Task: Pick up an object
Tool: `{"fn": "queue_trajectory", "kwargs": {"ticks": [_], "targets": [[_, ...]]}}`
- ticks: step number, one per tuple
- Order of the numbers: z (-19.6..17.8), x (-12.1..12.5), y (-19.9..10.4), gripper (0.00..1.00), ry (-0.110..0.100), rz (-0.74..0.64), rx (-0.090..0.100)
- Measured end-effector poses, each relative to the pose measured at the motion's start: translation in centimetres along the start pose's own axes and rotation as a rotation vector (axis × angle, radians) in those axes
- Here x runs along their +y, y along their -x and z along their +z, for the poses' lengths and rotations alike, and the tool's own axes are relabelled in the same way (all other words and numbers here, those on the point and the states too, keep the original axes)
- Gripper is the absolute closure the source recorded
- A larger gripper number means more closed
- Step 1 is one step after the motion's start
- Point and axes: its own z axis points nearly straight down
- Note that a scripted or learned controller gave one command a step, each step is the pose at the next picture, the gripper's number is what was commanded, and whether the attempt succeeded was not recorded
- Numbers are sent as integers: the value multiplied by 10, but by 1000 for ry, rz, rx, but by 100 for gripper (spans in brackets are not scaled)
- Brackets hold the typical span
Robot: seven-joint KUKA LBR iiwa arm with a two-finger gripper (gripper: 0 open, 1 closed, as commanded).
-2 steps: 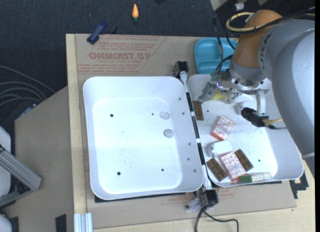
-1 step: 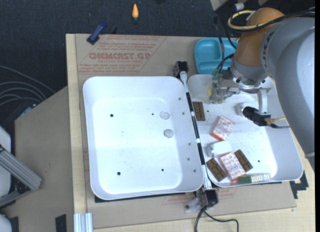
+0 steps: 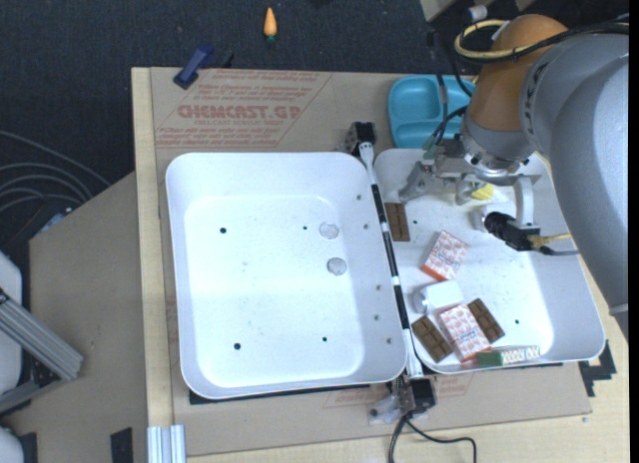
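In the right bin (image 3: 559, 296), over its far end, the gripper (image 3: 461, 174) hangs low, and I cannot tell if it is open or closed. The things to pick lie in the same bin: one red-and-white packet (image 3: 445, 254) in the middle, apart from the gripper, and at the near end a second red-and-white packet (image 3: 461, 329) between two brown bars (image 3: 431, 334), with a green bar (image 3: 509, 356) whose white print is too small to read. On the brown board (image 3: 240, 87) behind the left bin (image 3: 260, 281) I read red letters, "CHEMCAST".
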Motion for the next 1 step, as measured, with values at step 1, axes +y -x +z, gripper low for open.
{"fn": "queue_trajectory", "kwargs": {"ticks": [1], "targets": [[-20,-71,-1,0,22,-2,1]]}}
